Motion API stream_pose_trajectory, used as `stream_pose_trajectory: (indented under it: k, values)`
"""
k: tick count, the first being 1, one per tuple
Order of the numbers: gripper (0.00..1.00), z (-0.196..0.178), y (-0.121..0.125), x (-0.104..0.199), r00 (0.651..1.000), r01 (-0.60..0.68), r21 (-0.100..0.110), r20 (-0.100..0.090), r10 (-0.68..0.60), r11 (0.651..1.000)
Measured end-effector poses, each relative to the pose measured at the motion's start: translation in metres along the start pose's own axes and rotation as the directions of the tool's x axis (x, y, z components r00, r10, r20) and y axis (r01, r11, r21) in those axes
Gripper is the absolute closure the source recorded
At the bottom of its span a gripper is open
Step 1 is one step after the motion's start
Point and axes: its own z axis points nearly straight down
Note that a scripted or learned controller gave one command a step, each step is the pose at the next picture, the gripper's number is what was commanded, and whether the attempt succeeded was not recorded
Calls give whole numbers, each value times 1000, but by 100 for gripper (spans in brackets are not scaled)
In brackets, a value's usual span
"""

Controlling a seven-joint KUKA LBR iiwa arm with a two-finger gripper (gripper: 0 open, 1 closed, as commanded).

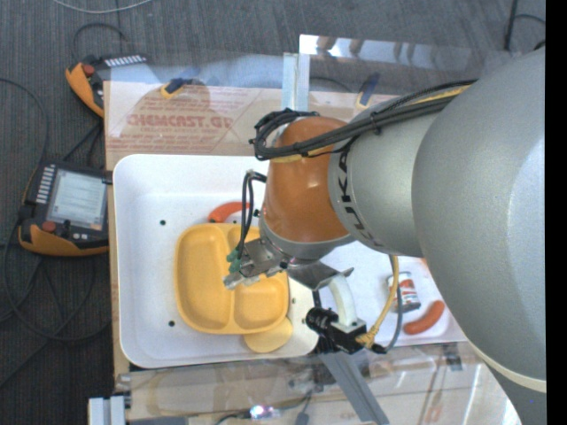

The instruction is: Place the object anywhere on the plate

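Observation:
A yellow divided plate point(208, 277) lies in the left white bin point(142, 237), toward its front right. My gripper point(241, 268) hangs low over the plate's right half, near the divider. The orange wrist band and grey arm cover what lies beneath it. Something small and greenish shows at the gripper's tip, too unclear to name. An orange curved object point(227, 211) lies in the bin just behind the plate, partly hidden by the arm.
A pale yellow disc point(268, 336) pokes out from under the plate's front edge. In the right bin lie a small bottle point(406, 291) and a red-orange sausage shape point(423, 319). A teach pendant point(66, 206) rests on the floor to the left.

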Motion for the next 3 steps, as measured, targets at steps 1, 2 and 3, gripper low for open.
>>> stream_pose_trajectory:
  k: [1,2,3]
  values:
    - [100,-105,10,26,978,206,-3,3,-206,978]
    - [100,-96,11,-53,994,114,-2,4,-114,994]
    - [100,-3,-21,-66,989,-147,-1,2,147,989]
